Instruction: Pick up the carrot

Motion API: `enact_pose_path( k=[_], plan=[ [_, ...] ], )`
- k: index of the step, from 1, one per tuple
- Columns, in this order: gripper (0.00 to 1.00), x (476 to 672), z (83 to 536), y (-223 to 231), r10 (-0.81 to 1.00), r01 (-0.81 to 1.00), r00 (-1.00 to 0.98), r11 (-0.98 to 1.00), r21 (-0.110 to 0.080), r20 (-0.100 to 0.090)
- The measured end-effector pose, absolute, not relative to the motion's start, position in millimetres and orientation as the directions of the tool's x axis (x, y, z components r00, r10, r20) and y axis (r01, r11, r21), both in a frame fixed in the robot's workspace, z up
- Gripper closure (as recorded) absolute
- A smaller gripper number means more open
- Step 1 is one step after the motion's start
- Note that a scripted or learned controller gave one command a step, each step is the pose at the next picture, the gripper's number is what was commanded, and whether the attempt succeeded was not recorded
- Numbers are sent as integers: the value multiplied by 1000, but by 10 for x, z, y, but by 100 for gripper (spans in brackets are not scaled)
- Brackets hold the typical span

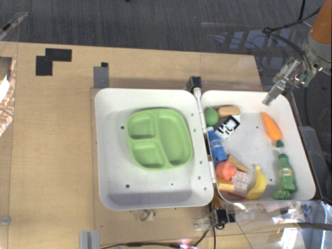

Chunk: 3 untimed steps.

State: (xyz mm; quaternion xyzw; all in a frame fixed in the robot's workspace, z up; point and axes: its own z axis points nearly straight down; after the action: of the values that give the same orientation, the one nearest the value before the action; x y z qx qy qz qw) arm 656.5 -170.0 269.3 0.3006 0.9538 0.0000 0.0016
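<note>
The carrot (272, 127), orange with a small green end toward the near side, lies on the floor of the right bin (249, 134) close to its right wall. My gripper (276, 90) hangs over the far right corner of that bin, up and slightly right of the carrot and apart from it. Nothing is seen held in it.
The right bin also holds a green ball (211, 116), a tan roll (229, 110), a black-and-white item (228, 126), a blue bottle (216, 148), a banana (258, 183) and a green bottle (285, 173). A green divided plate (158, 138) lies in the left bin (111, 154).
</note>
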Motion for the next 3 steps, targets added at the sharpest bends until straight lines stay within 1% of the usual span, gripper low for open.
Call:
enact_pose_path(
  k=[1,2,3],
  plan=[
    [0,6417,1690,-2066,609,609,-793,793,-1,0],
    [0,6461,894,-2046,567,567,-824,824,6,-15],
    [0,5972,887,-1962,539,539,-842,842,4,-11]
  ],
)
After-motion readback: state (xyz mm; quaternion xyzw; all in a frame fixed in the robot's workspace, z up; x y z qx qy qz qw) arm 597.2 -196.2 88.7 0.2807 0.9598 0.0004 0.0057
